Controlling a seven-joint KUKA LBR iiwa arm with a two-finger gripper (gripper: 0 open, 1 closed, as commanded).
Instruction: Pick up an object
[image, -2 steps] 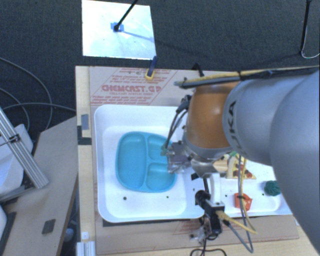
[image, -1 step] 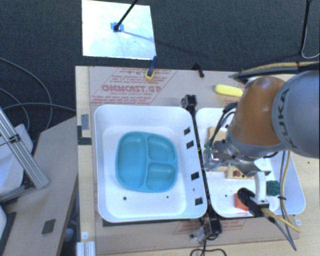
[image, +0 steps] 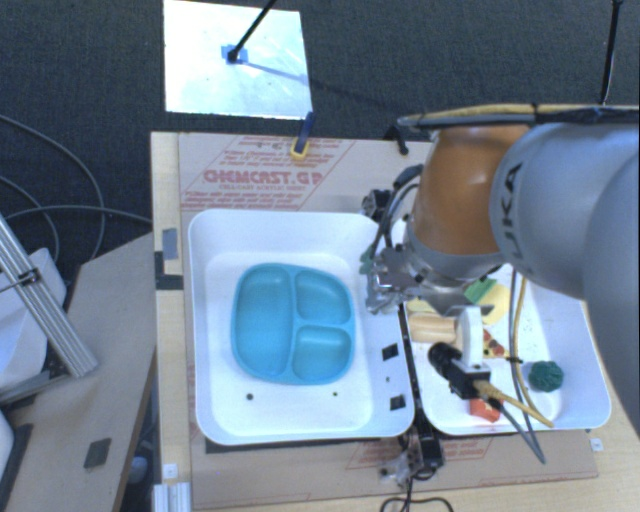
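Note:
The grey arm with its orange band (image: 470, 190) reaches in from the right and hangs over the seam between the two bins. Its gripper (image: 385, 285) sits low at the right bin's left edge, its tips hidden by the wrist. In the right bin (image: 585, 400) lie a dark green ball (image: 546, 376), a yellow-green piece (image: 482, 292), a pale tan block (image: 432, 327) and a small orange-red piece (image: 485, 409). Most of that bin is covered by the arm.
The left bin (image: 215, 395) holds a blue three-compartment tray (image: 293, 323). Both bins rest on a cardboard sheet (image: 265, 175). A reflective square panel (image: 237, 58) lies behind them. A wooden side bench (image: 110, 330) and metal rail (image: 40, 300) stand at the left.

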